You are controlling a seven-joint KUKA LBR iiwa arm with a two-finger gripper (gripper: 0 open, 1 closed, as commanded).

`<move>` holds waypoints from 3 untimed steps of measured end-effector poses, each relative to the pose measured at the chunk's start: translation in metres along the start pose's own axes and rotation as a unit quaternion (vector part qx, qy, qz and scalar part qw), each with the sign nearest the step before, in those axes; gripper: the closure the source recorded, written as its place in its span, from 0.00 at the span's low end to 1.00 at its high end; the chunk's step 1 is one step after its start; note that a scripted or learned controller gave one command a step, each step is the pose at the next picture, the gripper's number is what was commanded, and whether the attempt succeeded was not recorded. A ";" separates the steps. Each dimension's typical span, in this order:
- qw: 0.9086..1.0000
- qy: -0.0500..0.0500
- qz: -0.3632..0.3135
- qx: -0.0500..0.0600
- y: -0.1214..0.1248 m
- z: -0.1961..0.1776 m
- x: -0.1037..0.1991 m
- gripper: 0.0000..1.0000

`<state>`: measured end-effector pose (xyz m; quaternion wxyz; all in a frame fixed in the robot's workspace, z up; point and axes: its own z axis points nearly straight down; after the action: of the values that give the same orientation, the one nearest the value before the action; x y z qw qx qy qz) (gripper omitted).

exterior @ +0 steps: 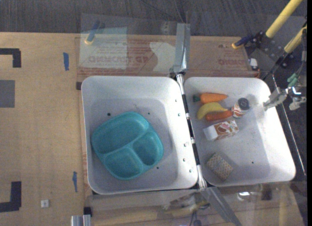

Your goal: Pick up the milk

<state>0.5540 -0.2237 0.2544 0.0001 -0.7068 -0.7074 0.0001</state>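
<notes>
The milk (221,130) is a small white carton with orange-red print. It lies on its side in the middle of the right bin (273,159). My gripper (285,102) hangs over that bin's right rim, well to the right of the carton and a little farther back. Its two pale fingers (274,99) stand apart, open, with nothing between them. The dark wrist above them runs off the view's right edge.
Behind the carton lie a carrot (213,97), a banana (210,109), an orange stick (219,116) and a small dark-capped bottle (240,107). A brown waffle-like square (219,165) lies at the front. The left bin (97,93) holds a teal divided plate (127,144).
</notes>
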 end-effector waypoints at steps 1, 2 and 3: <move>0.998 0.000 -0.067 0.000 0.005 0.068 0.072 0.00; 0.990 -0.004 -0.142 -0.016 -0.003 0.135 0.102 0.00; 0.988 -0.002 -0.151 -0.019 0.039 0.145 0.076 0.00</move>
<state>0.5932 -0.1478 0.1094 -0.0141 -0.5918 -0.8059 -0.0119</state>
